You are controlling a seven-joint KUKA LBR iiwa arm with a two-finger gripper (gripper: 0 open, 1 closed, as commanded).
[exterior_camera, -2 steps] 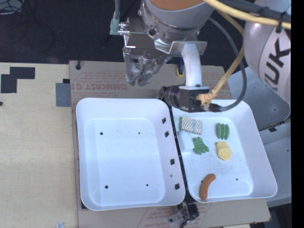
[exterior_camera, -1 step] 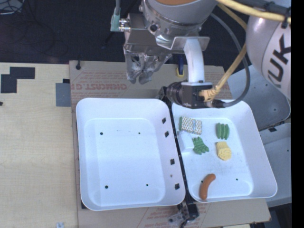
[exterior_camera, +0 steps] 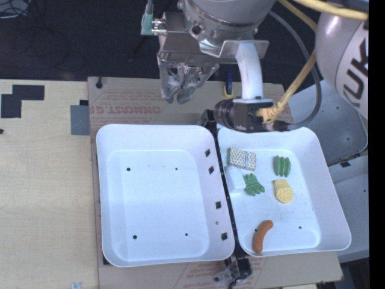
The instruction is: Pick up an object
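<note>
From the overhead camera, the pickup looks not yet begun: the pincer (exterior_camera: 179,92) hangs high beyond the bins' far edge, holding nothing, its fingers drawn close together. The sausage (exterior_camera: 262,236), corn (exterior_camera: 283,191) and green pods (exterior_camera: 281,165) lie below and right of it in the right bin (exterior_camera: 328,179). Next it must travel there, open and descend.

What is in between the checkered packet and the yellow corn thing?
In the camera view, the leafy green toy lies between the checkered packet and the yellow corn.
</note>
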